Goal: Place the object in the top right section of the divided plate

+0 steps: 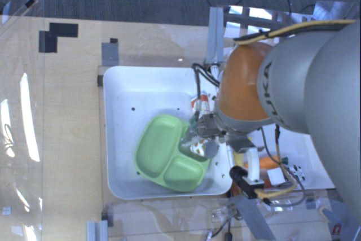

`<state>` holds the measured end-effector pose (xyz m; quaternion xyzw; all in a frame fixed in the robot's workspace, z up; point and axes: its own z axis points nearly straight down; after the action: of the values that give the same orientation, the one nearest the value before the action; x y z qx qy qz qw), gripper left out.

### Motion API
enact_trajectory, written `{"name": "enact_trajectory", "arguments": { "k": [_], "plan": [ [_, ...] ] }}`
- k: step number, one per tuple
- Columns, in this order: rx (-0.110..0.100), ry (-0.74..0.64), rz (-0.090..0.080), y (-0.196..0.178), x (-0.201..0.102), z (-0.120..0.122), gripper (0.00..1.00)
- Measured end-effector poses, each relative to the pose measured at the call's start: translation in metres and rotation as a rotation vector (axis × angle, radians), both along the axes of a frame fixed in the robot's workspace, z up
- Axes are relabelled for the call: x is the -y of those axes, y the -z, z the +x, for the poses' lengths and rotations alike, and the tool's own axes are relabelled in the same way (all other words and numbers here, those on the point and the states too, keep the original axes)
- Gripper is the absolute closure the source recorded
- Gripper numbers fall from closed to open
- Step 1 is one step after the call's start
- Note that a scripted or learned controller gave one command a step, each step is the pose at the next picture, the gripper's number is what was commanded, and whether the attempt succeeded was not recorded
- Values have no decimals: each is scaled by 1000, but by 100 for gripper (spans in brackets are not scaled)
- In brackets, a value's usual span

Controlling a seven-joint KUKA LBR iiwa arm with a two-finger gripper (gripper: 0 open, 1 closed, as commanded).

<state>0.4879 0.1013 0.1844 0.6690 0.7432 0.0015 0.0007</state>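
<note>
A light green divided plate (pixel 161 144) lies tilted in the lower middle of the left white bin (pixel 124 99). My gripper (pixel 200 134) hangs over the plate's right-hand section, at the bin's right wall. Just beneath it a small white object with red-orange marks (pixel 197 148) shows in that section. Whether it rests on the plate or is held I cannot tell, as the grey wrist and orange band (pixel 242 84) cover much of the area.
The right bin (pixel 316 163) is largely hidden under the arm. An orange item (pixel 265 164) and some small white pieces (pixel 276 176) lie in its near part. Cables (pixel 265 192) run along the front edge.
</note>
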Motion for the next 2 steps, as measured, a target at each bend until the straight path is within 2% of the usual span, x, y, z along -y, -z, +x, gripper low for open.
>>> {"name": "enact_trajectory", "arguments": {
  "k": [1,2],
  "plan": [
    [9,-107,0,77,-42,24,0],
    [6,-215,0,-63,-47,1,0]
  ]
}}
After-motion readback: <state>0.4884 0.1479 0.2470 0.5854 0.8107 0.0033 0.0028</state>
